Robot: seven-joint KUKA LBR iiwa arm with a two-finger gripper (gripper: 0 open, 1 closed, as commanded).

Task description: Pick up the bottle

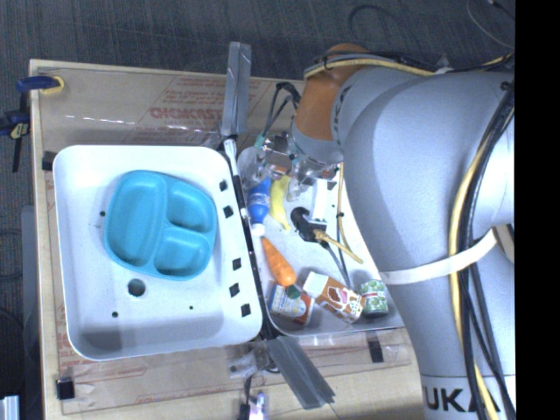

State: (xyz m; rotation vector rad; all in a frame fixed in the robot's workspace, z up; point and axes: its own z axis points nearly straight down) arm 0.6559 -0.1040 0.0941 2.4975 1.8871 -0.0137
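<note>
Grey arm w/ orange band [317,103] reaches into right white bin [289,326]; gripper [278,166] sits low near bin's top end. Pincer state: can't tell. Clear plastic bottle w/ blue label [259,206] lies just below it, by the divider. Orange carrot [280,266] lies below bottle. Blue divided tray [162,224] sits in left white bin [79,304].

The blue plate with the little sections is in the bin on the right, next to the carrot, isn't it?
Not quite. The camera view shows the blue plate with the little sections in the left bin. The carrot lies in the right bin, across the divide from the plate.
</note>
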